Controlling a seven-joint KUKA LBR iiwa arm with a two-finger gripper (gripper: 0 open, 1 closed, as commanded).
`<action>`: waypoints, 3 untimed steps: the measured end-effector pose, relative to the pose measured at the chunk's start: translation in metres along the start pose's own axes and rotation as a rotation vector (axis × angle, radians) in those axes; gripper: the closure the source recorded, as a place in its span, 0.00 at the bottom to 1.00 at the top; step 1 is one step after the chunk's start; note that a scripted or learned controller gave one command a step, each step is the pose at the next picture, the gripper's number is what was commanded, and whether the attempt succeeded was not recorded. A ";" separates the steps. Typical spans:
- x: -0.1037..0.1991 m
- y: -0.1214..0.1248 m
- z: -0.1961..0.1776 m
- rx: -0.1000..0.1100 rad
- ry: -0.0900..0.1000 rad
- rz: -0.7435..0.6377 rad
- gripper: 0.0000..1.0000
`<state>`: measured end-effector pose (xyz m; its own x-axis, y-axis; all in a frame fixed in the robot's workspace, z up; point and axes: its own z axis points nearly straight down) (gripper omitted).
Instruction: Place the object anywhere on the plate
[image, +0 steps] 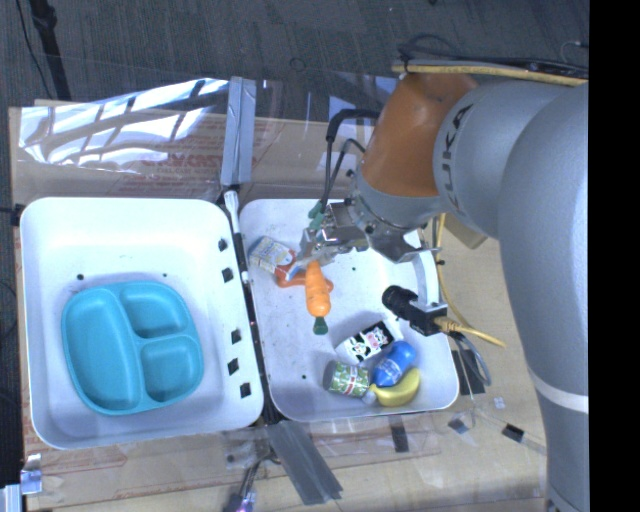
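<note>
Carrot (317, 290), the orange toy with a green tip, looked like the object in play; it lay in the right bin (290, 390), slanting down and away from the gripper (308, 250), its upper end right at the fingertips. Whether the fingers were closed on it or merely touching could not be told, since the wrist hid the gap. Just left of the fingers sat a small grey-and-white packet (265, 252). Well below and to the right of them clustered a black-and-white carton (368, 342), a green can (347, 379), a blue bottle (393, 360) and a banana (397, 390). The blue divided plate (130, 345) rested far left of the fingers in the other bin (50, 230), bearing nothing. By my judgement, the task was barely begun: grasp unconfirmed, lift, carry across and release all remaining.
</note>
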<state>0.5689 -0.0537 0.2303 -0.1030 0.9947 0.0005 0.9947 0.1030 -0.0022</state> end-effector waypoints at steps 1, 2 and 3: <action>0.111 -0.021 0.039 0.002 0.000 -0.332 1.00; 0.206 -0.050 0.002 0.000 -0.001 -0.208 1.00; 0.206 -0.050 0.002 0.000 -0.001 -0.208 0.00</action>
